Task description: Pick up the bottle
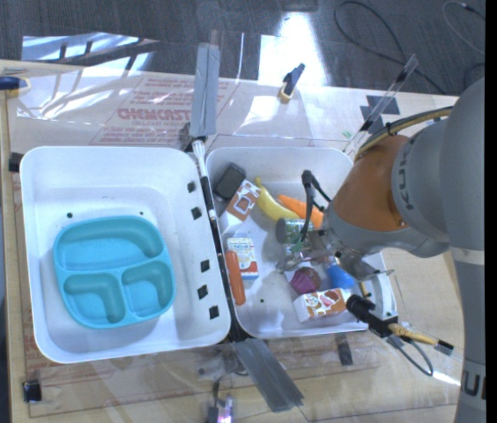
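Arm low over the right bin, among the clutter at lower right of centre.

Camera view: the gripper (306, 252) sits in the right bin (270, 326), beside a green can (289, 230) and a purple item (305, 280); whether it is open or closed, or has anything, cannot be told. The bottle (339, 278), blue, lies just right of the gripper, near a small carton (321, 305). A banana (271, 203) lies above them. The left bin (37, 183) holds a blue divided tray (112, 270).
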`<state>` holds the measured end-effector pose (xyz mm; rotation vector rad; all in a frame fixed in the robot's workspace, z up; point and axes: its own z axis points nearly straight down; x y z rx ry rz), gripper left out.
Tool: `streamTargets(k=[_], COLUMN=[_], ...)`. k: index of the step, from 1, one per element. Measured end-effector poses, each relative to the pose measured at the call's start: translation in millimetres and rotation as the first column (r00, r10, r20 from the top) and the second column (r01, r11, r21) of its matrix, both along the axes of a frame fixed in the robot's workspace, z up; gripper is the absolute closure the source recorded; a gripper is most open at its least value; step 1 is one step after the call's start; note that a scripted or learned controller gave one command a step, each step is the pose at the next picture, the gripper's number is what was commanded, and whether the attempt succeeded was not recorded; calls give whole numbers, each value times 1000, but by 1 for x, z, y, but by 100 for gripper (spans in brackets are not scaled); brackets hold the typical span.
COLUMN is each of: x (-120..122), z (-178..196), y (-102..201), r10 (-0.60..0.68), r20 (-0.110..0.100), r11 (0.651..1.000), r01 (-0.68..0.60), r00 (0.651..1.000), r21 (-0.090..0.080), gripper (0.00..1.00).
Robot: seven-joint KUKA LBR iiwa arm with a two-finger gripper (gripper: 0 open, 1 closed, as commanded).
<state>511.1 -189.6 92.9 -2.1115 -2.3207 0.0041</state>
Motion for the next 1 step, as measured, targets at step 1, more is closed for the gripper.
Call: streamTargets(k=[1], x=[-6], z=[94], y=[-21], r10=[181], r20=[5], r11=[983], r01=[-181], r00=[983], r21=[-2], gripper=[100])
